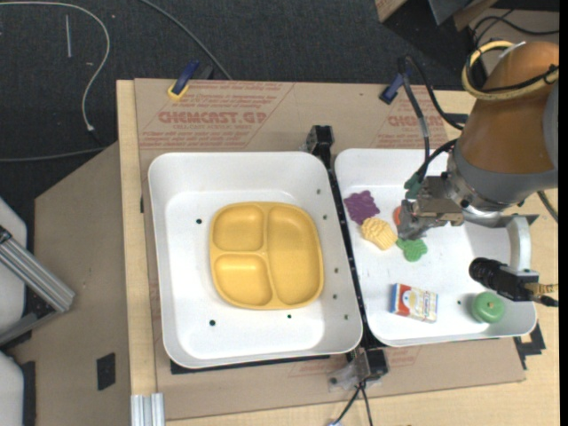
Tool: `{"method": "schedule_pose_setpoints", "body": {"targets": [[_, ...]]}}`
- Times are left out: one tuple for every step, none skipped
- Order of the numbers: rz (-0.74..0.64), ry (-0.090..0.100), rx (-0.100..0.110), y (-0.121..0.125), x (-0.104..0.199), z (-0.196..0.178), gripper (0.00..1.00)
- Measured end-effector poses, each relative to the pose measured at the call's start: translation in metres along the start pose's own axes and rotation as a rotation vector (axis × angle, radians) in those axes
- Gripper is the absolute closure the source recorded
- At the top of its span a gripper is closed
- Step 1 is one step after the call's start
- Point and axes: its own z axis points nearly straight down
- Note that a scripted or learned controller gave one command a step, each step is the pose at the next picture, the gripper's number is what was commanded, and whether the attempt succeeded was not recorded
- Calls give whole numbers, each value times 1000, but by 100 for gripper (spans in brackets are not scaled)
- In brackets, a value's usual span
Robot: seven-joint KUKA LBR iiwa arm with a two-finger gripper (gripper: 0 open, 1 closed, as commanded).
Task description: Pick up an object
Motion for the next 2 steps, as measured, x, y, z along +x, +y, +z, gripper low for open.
{"method": "schedule_pose_setpoints", "body": {"targets": [[1, 0, 0, -4, 53, -2, 100], [1, -2, -3, -1, 106, -2, 100]]}}
